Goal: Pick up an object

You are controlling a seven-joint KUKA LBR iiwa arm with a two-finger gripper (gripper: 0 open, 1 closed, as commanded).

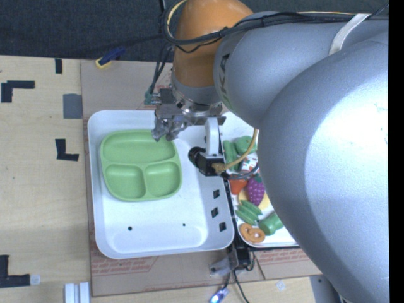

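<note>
You see the gripper (165, 130) over the green tray's (140, 166) far rim; whether its jaws are clenched, you cannot tell.

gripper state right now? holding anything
gripper: over the far edge of the green divided plate in the left bin; open or closed cannot be told, and nothing shows in its grasp.
</note>
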